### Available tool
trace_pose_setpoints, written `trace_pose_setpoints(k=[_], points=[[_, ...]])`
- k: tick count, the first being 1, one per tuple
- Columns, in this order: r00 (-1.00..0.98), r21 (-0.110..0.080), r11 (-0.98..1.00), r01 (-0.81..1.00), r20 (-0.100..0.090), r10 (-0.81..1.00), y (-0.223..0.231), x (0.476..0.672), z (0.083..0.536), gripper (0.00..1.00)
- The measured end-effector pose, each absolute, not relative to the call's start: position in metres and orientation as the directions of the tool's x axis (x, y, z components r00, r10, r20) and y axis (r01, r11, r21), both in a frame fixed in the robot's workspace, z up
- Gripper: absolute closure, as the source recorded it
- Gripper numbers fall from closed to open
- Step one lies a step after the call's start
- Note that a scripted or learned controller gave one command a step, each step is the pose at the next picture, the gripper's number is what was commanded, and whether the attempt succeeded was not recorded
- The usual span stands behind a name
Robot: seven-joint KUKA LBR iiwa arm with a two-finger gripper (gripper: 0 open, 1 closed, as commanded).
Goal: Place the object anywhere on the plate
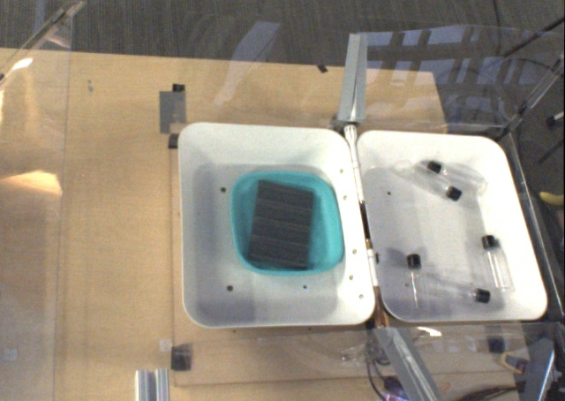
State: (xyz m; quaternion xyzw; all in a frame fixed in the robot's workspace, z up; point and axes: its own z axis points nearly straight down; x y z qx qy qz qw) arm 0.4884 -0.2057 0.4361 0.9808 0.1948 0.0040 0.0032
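Observation:
A teal plate [328, 227] with rounded corners rests in the middle of the left white bin [205, 214]. On the plate lies a dark grey ridged rectangular block [282, 223], flat and slightly tilted, well inside the rim.
The right white bin [521, 214] holds several clear tubes with black caps [453, 192], scattered along its back and right side. A grey metal bar [353, 81] stands behind the seam between the bins. Wooden bench surface stretches to the left.

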Motion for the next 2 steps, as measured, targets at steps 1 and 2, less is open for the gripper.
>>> trace_pose_setpoints(k=[1,2], points=[[0.963,0.007,-0.963,0.270,0.008,0.271,-0.2058,0.4885,0.4362,0.00],[0.978,0.007,-0.978,0.207,0.008,0.207,-0.2058,0.4885,0.4362,0.00]])
